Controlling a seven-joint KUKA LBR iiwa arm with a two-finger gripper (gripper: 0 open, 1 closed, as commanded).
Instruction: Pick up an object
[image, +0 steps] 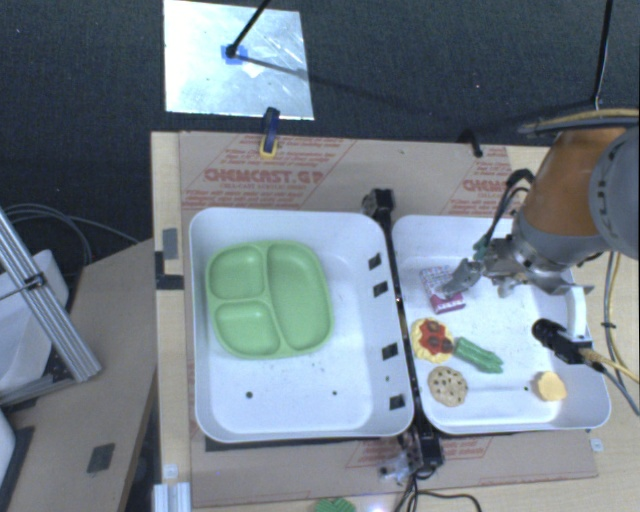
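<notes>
- Bench: a tan board bench top (300, 165) with red printed lettering occupies the centre of the frame; a lower tan side table (95, 400) adjoins it at lower left.
- Floor: dark speckled carpet (80, 100) fills the upper part of the frame; a square reflective metal sheet (238, 60) lies on it at upper centre, with a small blue piece on it.
- Left bin: shallow white plastic bin (300, 390), centre-left, holding a pale green three-compartment plastic plate (268, 298) in its upper-left portion.
- Right bin: shallow white plastic bin (520, 400), centre-right, touching the left bin along a black hinged divider (395, 310).
- Contents of right bin (all in its lower-left half): a small pink-and-white patterned packet (440, 285), a round toy pizza with red topping (432, 340), a green toy pepper-like piece (478, 354), a brown chocolate-chip cookie (447, 385), and a yellow round piece (547, 385) near the lower-right corner.
- Arm: grey arm with orange band (575, 195) enters from the right edge.
- Gripper: two-finger gripper (462, 278) sits low over the right bin, just beside the packet's right edge; whether the jaws are open or closed cannot be told.
- Clutter: aluminium framing (35, 300) at the left edge; cables at the frame's bottom centre.
</notes>
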